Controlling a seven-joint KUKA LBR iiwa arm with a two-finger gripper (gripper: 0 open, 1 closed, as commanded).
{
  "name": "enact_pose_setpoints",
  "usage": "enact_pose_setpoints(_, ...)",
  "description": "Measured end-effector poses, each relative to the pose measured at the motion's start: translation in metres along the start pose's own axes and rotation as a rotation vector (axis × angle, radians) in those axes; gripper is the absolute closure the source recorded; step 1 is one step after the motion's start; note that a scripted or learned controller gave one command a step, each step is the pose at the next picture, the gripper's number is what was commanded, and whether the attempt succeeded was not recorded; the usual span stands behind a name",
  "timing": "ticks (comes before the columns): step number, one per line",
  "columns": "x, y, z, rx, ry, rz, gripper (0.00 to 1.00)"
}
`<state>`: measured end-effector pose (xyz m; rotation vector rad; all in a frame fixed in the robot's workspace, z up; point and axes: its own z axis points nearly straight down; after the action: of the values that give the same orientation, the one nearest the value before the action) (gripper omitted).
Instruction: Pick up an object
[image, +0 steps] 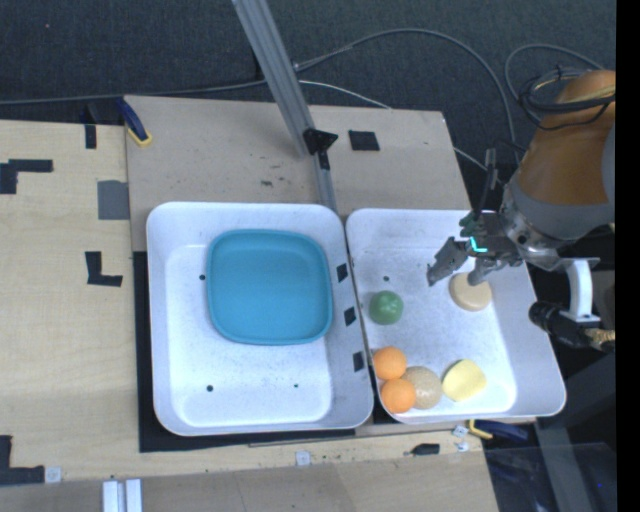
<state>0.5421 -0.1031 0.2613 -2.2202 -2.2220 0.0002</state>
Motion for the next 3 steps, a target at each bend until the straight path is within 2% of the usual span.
enact_pose_setpoints(1,0.000,0.000,0.000,0.000,0.000,0.000,0.00)
enact_pose_setpoints(2,-0.009,-0.005,0.053,0.005,0.000,0.001,0.00)
enact_pose_setpoints(3,0.000,-0.002,0.111,0.006,0.001,0.000,0.00)
